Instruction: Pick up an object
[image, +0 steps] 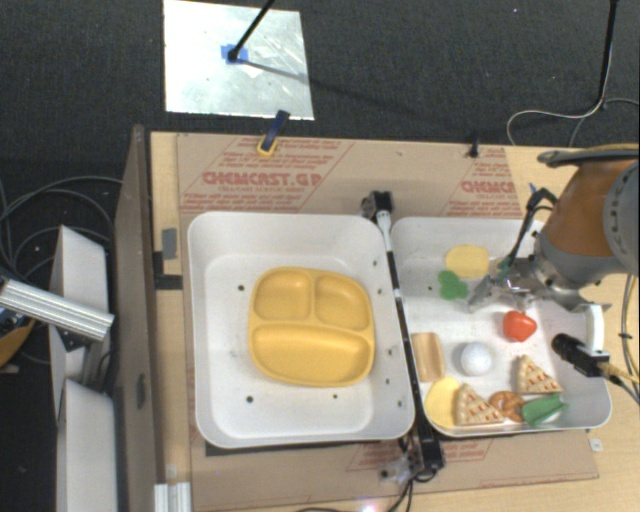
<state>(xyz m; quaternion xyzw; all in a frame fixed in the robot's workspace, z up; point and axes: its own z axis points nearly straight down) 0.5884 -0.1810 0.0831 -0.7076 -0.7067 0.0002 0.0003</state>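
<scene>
Gripper (507, 285): low in the right bin (590, 345); finger state: cannot tell
Red toy (518, 325): just at its 5 o'clock
Yellow tray (310, 326): left bin (215, 330)

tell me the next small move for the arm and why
Probably a short descent onto the red piece. The gripper sits in the right bin just above and beside it, nothing visibly between its jaws. The white ball lies close by, so it should come straight down.
</scene>
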